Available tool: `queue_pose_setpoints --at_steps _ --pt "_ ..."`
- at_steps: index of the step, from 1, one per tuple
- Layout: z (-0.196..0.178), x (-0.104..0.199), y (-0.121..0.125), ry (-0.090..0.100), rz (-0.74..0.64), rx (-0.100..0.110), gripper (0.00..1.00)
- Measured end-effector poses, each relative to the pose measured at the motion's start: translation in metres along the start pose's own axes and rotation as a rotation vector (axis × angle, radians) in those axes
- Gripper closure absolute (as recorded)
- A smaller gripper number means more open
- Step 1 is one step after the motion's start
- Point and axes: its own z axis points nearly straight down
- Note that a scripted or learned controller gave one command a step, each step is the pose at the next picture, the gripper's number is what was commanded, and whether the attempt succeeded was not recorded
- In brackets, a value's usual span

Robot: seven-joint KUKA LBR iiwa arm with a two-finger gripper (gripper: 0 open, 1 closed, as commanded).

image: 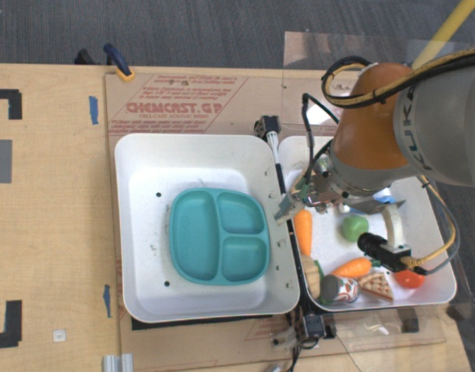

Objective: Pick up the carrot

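Hand (pixel 311 200) low over the right bin (pixel 442 285), near its left wall; fingers' state not discernible, hidden beneath the wrist. Just below it, carrot (pixel 303 232) lying by that left wall, pointing toward the bin's near edge. Second orange carrot piece (pixel 353 268) nearer the front edge, beside a pizza slice (pixel 376 286). Teal divided plate (pixel 219 235) centred in the left bin (pixel 144 161).

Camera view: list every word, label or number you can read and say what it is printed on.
"CHEMCAST GP", in red, upside down on the brown protective sheet behind the left bin.
Smaller red lines around it: too blurred to read.
Dark letters on the arm's grey link, roughly "UK": cut off, unsure.
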Motion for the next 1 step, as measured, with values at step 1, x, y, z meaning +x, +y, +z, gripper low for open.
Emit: queue_pose_setpoints --at_steps 1 --pt "0.0 0.0 0.0 0.0 0.0 0.0 0.0"
